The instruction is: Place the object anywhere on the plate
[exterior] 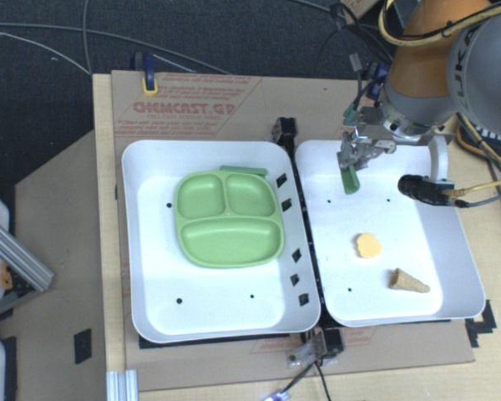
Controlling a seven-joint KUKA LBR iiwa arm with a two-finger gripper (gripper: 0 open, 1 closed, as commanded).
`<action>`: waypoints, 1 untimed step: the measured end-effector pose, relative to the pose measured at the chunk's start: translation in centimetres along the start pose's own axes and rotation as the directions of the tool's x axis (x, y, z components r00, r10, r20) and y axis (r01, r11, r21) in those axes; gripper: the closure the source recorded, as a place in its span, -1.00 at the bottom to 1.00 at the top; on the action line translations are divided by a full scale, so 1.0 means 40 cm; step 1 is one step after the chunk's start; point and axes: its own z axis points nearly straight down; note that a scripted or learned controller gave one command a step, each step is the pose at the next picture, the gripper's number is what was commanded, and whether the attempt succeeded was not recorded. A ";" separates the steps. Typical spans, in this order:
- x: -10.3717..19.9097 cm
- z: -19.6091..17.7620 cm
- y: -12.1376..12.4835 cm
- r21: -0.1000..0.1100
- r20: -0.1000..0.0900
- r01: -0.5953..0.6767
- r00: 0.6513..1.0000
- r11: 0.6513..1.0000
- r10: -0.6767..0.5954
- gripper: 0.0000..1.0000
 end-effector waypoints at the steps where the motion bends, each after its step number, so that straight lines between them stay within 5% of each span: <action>1: 0.152 -0.018 0.027 -0.005 0.000 0.001 1.000 1.000 -0.001 1.00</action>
